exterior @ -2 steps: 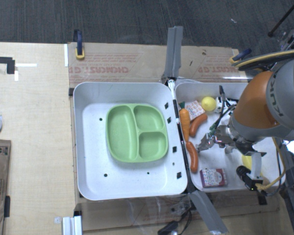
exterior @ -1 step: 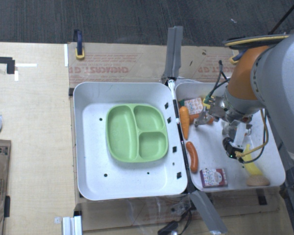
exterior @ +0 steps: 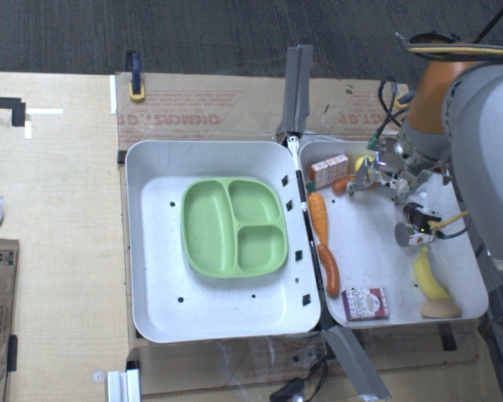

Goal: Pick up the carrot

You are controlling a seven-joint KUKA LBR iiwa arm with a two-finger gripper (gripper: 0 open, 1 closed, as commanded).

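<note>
- We see the carrot (exterior: pixel 318 216) lying lengthwise along the left wall of the right bin (exterior: pixel 377 262), just above a hot dog (exterior: pixel 328 270); nothing grips it
- The end effector (exterior: pixel 370 177) hovers near the bin's upper edge, beside a small box (exterior: pixel 329 171); whether it is apart or together we cannot tell
- We judge the approach step is in hand; the carrot is not yet picked
- Next, we expect it must shift left and toward the carrot, line up across its width, then descend; the wall leaves little room

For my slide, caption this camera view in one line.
Gripper hovers in the right bin near the carrot, beside a green tray.
</note>
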